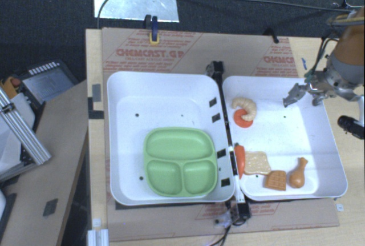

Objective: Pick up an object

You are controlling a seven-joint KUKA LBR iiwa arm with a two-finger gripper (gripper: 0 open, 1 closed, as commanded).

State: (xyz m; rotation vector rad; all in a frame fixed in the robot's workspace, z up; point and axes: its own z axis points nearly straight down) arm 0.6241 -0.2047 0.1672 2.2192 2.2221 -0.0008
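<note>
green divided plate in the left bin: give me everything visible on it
The green plate looks like matte plastic, a rounded rectangle with three compartments: one wide across the far side, two smaller at the near side. All three hold nothing. It lies flat on the floor of the left bin, toward its near right corner, by the divider.

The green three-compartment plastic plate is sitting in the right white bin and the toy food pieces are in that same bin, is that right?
Not quite. The camera view shows the green three-compartment plastic plate in the left white bin, not the right one. The toy food pieces are in the right white bin, as you said.
</note>
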